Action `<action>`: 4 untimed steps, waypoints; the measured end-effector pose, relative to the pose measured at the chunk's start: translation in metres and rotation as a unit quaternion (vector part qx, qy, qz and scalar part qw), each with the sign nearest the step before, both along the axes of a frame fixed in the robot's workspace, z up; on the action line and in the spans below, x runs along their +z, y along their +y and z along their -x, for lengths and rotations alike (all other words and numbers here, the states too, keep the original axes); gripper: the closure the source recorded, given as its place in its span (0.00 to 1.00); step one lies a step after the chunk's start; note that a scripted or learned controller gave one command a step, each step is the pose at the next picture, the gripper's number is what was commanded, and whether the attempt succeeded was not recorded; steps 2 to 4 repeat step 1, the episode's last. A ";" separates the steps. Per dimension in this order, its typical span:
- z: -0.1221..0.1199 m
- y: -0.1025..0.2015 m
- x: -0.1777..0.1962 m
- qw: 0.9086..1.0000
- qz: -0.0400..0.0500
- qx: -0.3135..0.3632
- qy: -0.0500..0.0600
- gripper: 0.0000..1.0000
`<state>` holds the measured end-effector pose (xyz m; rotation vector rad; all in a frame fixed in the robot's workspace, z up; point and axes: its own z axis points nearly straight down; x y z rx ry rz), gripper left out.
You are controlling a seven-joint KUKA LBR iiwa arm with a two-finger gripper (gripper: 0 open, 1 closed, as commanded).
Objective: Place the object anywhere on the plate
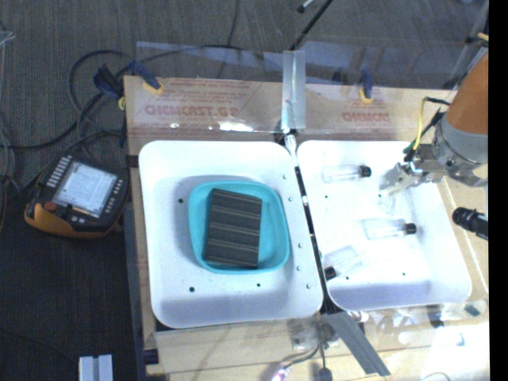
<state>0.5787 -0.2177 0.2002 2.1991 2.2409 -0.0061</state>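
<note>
Evenly lit from above; glare on the 2 white bins (159, 292), soft shadows, slight overall blur, dim floor (63, 22).

Both bins are white: the left bin (163, 236) and the right bin (444, 280). The plate (274, 236) in the left bin is light blue. On it is a dark grey block (233, 228) with darker stripes across it. The small tubes (346, 172) in the right bin are see-through with black caps. The arm (468, 117) is grey with an orange band. The bench (214, 109) is light brown. The floor (55, 46) is dark grey. The handset (78, 195) is orange and black with a pale screen.
</note>
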 end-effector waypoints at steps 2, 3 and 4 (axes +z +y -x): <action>0.000 0.000 0.000 1.000 0.000 0.000 0.000 0.00; 0.000 0.000 0.000 1.000 0.000 0.000 0.000 0.00; 0.000 0.000 0.000 1.000 0.000 0.000 0.000 0.00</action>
